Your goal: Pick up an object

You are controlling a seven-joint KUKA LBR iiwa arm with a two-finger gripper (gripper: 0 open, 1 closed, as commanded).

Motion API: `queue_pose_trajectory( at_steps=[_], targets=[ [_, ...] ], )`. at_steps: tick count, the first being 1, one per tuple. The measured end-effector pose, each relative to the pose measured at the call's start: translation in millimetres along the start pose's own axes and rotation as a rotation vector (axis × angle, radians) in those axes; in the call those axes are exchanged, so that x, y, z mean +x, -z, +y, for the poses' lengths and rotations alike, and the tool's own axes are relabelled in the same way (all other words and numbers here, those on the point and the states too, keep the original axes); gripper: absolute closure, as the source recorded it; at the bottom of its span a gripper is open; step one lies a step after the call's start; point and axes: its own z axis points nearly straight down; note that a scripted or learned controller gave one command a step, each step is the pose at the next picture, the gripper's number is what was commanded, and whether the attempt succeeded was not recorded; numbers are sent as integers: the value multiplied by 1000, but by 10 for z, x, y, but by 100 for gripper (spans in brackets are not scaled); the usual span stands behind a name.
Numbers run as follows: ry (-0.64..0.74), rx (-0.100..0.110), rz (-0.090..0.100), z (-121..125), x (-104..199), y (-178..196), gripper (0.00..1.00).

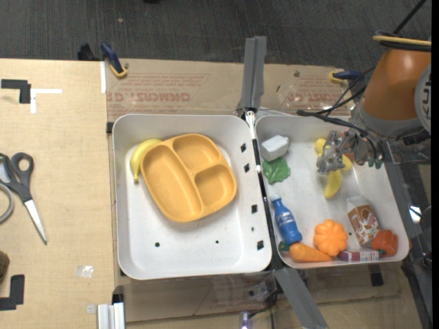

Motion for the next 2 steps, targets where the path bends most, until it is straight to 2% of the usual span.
queue_pose_trajectory(
  at_steps=[1,2],
  targets=[
    [-102,-1,9,839,-50,1100,100],
    [-184,0,11,542,325,-121,100]
  ],
)
